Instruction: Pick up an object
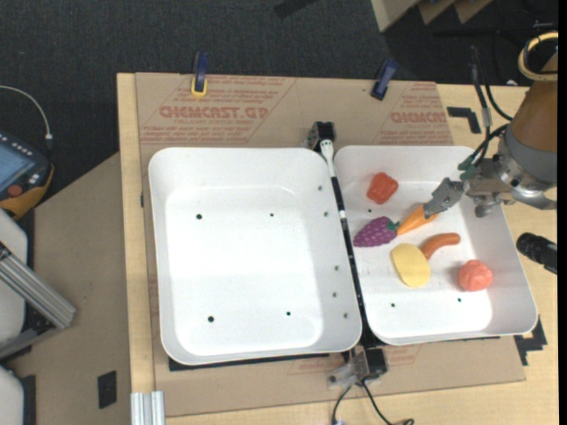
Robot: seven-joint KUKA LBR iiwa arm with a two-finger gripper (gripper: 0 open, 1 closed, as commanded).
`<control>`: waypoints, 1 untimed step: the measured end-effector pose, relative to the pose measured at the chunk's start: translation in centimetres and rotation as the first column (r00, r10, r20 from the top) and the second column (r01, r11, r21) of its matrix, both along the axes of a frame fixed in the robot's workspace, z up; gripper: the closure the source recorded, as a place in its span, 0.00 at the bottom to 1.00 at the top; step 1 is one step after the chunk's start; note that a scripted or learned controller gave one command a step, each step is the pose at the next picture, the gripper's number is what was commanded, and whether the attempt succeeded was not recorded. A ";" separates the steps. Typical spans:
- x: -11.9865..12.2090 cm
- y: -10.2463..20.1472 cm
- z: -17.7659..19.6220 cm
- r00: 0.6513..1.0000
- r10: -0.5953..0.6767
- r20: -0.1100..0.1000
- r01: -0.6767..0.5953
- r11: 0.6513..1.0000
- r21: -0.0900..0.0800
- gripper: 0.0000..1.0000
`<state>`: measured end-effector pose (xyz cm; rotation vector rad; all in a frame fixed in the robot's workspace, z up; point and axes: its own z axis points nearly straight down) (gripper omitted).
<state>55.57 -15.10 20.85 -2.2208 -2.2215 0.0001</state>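
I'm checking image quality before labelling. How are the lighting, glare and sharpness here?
Camera view: even, soft lighting; the white bins are bright yet keep their edges. The toys, like the carrot, cast faint shadows. The tool looks slightly soft; frame corners are dim.

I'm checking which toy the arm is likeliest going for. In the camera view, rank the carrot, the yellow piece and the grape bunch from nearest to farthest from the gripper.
From the gripper, in the right bin:
1. Carrot, right at the fingertips, just left and below.
2. Yellow piece, lower in the bin.
3. Grape bunch, farther left, by the divider.
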 end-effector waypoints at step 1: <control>-5.7 5.6 -5.5 1.000 0.003 -0.011 -0.003 1.000 0.005 0.00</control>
